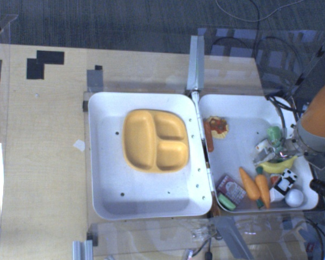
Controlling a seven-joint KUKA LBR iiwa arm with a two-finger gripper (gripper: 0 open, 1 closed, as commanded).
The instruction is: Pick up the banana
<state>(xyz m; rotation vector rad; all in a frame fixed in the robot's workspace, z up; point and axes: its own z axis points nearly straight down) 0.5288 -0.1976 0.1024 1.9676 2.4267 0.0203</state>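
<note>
Camera view: pale wood worktop (43, 161), dark carpet (124, 10) behind. Hand (271, 151) over banana (278, 165) in right bin (244, 110); grip state unclear.

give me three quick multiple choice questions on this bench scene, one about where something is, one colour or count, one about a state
1. Where does the banana lie?
A. in the left bin
B. in the right bin, near its right side
C. on the bench outside the bins

2. How many carrots lie in the right bin?
A. two
B. none
C. five

3. How does the yellow tray sit?
A. standing on edge
B. flat in the left bin, compartments up
C. stacked on the banana

Answers: 1 B, the banana lies close to the arm's side. 2 A, two carrots lie side by side. 3 B, three compartments face up.
</note>
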